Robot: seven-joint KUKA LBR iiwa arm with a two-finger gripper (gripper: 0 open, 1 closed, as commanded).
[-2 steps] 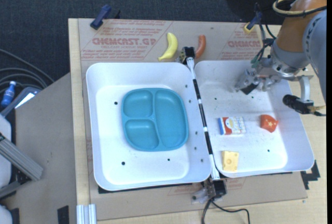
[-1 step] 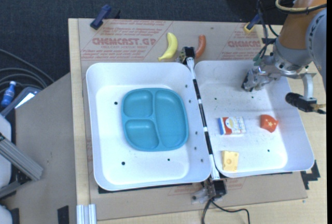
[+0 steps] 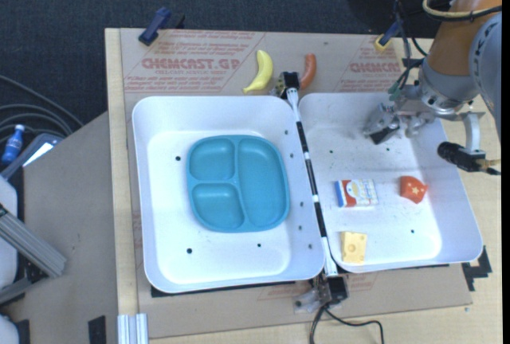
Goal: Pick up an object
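Jaws of the gripper [image 3: 381, 131] seem open and hold nothing; it should come down straight over the strawberry [image 3: 412, 189].

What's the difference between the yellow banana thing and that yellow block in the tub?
The banana is long and curved; the yellow block is a squat wedge, like cheese. The banana lies on the board behind the bins; the block lies inside the right bin, near its front edge. Both are yellow, and neither is near the claw.
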